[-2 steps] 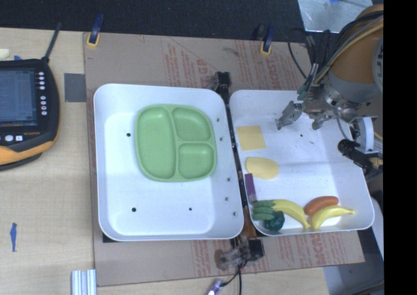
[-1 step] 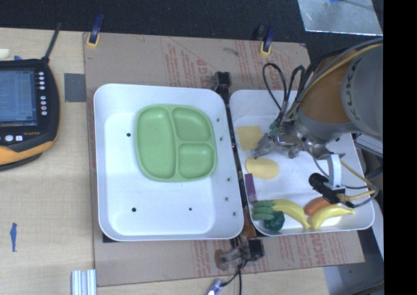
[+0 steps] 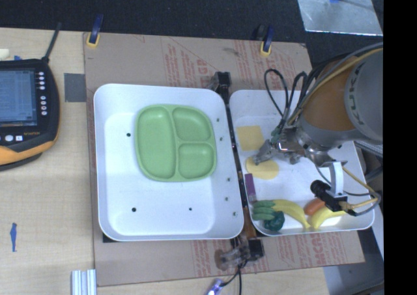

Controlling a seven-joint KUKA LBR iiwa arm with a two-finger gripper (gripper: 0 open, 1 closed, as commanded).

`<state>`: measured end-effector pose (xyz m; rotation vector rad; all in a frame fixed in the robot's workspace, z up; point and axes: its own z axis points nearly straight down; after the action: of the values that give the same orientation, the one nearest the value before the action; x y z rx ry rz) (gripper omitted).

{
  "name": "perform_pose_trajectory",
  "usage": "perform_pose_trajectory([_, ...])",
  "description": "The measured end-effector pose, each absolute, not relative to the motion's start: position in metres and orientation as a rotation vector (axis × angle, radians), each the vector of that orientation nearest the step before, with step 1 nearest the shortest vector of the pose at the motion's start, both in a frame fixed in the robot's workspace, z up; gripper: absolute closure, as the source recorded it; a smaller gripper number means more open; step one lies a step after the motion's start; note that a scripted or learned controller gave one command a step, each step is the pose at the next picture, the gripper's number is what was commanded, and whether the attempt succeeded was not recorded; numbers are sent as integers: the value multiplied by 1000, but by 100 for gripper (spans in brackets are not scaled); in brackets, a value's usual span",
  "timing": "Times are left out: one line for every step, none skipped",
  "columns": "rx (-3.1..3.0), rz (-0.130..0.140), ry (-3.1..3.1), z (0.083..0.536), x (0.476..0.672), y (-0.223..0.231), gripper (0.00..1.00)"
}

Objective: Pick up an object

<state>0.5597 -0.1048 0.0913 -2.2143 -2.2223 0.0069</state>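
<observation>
Cheese-like pale yellow round (image 3: 262,169) lay flat in the rt bin (image 3: 365,224), near its left wall, w/ the gripper (image 3: 266,154) right at its upper edge. You couldn't tell how far the jaws stood apart, or whether they had anything. Yellow square (image 3: 250,137) sat just above; banana (image 3: 293,211), green toy (image 3: 268,215) and orange piece (image 3: 314,206) lay along the near wall. Green divided plate (image 3: 174,142) filled the left bin (image 3: 111,209).

We read partial dark letters, apparently "KU", on the grey arm housing (image 3: 368,95) at 3 o'clock. Red printed lettering runs along the cardboard sheet (image 3: 195,59) under the bins, illegible. The pendant screen (image 3: 16,97) at 9 o'clock shows unreadable text.
</observation>
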Motion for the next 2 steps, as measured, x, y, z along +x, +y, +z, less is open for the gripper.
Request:
perform_pose_trajectory([-2213,11,-2222,101,559,-106,100])
perform_pose_trajectory([-2216,0,-2226,193,635,-36,100])
